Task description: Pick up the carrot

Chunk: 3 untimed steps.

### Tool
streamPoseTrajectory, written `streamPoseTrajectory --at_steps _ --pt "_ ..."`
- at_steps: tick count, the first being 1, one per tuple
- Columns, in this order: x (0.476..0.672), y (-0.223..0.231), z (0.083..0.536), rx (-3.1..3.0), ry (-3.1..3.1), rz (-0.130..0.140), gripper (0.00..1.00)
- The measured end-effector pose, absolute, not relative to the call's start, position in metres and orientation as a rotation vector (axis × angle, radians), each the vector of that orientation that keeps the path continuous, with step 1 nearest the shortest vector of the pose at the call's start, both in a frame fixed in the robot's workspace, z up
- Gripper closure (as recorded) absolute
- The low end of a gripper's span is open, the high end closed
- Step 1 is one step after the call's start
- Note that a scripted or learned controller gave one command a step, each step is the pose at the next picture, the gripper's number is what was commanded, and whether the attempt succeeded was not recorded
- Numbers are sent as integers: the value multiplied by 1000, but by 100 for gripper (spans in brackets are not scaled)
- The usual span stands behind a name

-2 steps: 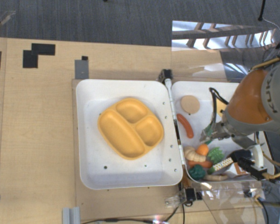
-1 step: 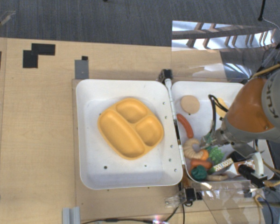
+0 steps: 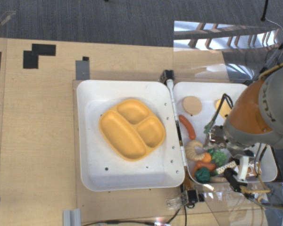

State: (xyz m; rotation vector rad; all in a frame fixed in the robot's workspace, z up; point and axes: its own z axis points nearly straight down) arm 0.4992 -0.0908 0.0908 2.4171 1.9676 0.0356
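Observation:
The carrot (image 3: 206,158) is a small orange piece with a green leafy top (image 3: 220,157), lying in the front part of the right bin (image 3: 205,91) among other toy foods. My gripper (image 3: 215,145) hangs low over that pile, directly above or against the carrot's right side. The grey wrist with its orange band (image 3: 247,109) hides much of the bin's right half.
In the right bin lie a round tan disc (image 3: 192,105), a red sausage (image 3: 187,126), a beige curled piece (image 3: 194,148) and a dark green item (image 3: 202,174). The left bin (image 3: 92,173) holds a yellow divided plate (image 3: 131,128).

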Motion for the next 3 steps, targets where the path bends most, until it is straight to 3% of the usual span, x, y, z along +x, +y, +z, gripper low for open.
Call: streamPoseTrajectory --at_steps 1,2,3 --pt "496 -94 90 2425 1964 24 0" --pt "496 -100 90 2184 2228 24 0" --pt "500 -98 98 2178 2236 29 100"
